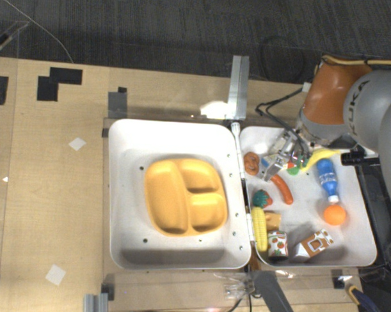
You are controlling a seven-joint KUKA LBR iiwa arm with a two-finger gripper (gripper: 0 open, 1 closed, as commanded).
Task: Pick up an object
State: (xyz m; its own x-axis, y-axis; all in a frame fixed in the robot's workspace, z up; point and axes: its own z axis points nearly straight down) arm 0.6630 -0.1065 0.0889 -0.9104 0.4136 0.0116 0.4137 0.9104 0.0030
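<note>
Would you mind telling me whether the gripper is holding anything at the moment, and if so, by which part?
It cannot be told. The gripper is down in the right bin among the toys, next to the red sausage, with nothing visibly between its tips.

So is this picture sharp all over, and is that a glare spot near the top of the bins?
Camera view: a bright glare patch sits by the grey metal post; the yellow divided plastic tray looks crisp and casts a soft shadow in its white bin; the small toys by the end effector are slightly blurred.
</note>
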